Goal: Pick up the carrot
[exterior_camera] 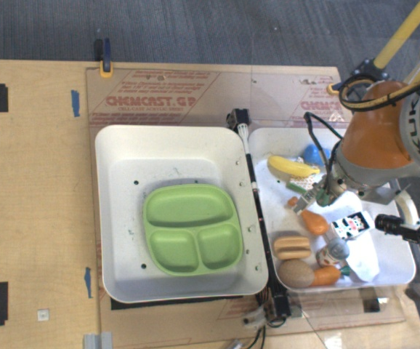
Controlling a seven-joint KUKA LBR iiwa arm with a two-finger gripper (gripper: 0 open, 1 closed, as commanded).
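The arm (384, 133) hides the claw and much of a blue object (312, 153)

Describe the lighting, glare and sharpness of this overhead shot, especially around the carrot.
Camera view: light is even and soft, with faint shadows under the green tray and along the left bin's rim. The right bin's white floor looks washed out. The carrot is slightly soft but readable by colour; the clutter beside it blurs together, and the arm hides the pincer.

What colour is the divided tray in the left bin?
Light green; the divided tray shows plainly in the camera view.
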